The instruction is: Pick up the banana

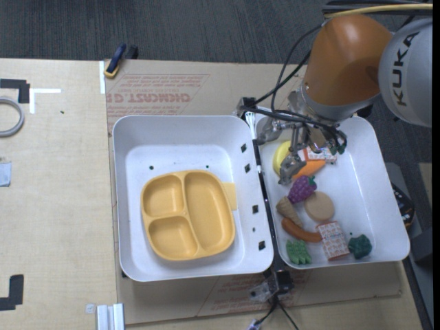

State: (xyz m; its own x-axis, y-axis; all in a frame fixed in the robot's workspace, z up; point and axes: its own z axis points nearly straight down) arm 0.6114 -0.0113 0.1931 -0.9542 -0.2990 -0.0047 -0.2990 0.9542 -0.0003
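The banana (280,156) is a yellow curved shape at the upper left of the right bin (375,184), close to the wall between the bins. My gripper (295,160) hangs low over the right bin, right beside the banana and partly covering its right side. The wrist's orange band and cables hide the bin's far end. I cannot make out whether the banana is between the gripper's parts or just next to them.
Toy foods crowd the right bin: an orange carrot (314,164), purple grapes (302,188), a tan round piece (320,207), a sausage (302,233), a red-and-white box (333,240) and green pieces (298,253). The left bin (130,184) holds a yellow divided plate (187,215).
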